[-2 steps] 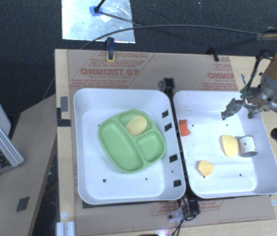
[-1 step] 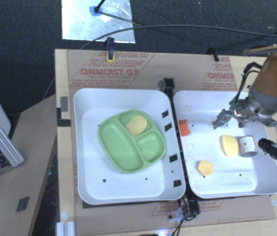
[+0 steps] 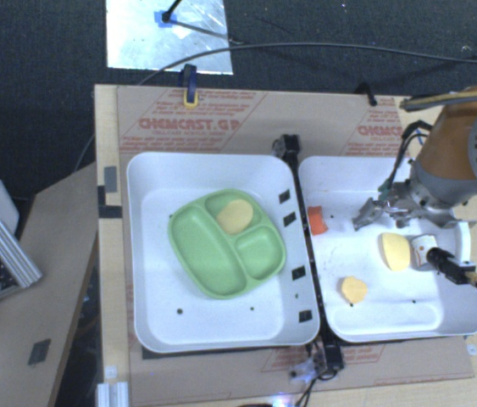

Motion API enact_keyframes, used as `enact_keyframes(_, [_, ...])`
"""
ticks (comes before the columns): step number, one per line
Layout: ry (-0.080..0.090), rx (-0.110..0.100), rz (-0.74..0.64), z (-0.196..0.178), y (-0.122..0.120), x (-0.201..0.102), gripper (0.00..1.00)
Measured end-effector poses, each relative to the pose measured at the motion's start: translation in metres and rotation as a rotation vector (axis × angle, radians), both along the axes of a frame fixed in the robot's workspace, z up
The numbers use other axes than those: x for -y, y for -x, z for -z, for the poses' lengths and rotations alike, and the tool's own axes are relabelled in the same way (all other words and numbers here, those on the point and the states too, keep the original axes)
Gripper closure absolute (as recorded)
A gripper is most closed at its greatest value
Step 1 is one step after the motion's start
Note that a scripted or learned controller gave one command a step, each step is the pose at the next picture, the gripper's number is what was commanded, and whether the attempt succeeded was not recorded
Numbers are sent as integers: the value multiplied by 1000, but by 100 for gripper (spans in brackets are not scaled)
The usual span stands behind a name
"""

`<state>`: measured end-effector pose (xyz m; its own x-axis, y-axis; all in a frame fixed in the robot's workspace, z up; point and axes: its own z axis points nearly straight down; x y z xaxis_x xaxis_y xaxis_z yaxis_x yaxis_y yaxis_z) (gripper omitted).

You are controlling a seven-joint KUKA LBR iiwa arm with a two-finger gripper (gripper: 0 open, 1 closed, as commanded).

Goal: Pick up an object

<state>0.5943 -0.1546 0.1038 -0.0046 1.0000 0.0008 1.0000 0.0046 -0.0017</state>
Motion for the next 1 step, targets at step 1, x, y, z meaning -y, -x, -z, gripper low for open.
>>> enact_keyframes(1, [0, 1, 2, 20, -1, 0, 0])
